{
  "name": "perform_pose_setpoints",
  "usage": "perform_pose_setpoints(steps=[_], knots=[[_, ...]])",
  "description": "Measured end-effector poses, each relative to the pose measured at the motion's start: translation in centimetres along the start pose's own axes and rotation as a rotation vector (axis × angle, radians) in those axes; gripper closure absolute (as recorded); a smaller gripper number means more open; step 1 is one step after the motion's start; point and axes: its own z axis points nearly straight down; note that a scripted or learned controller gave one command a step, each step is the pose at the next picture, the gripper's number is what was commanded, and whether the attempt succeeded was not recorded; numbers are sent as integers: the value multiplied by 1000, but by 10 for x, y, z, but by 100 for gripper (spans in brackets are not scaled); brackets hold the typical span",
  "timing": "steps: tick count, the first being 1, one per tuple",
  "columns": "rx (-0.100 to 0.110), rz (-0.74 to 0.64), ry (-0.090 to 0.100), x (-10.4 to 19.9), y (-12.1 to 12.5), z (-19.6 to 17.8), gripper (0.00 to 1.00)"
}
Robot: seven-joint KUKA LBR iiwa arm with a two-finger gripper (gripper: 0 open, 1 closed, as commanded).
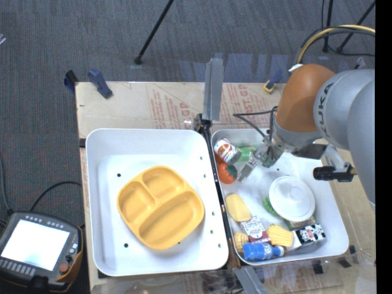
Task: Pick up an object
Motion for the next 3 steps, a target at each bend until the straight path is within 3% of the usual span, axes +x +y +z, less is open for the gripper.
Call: perform_pose_setpoints(steps=[1, 2, 3], knots=[[-3, 313, 21, 67, -97, 11, 0], [-8, 389, 21, 92, -127, 10, 0], [-7, 394, 24, 92, -128, 1, 100]])
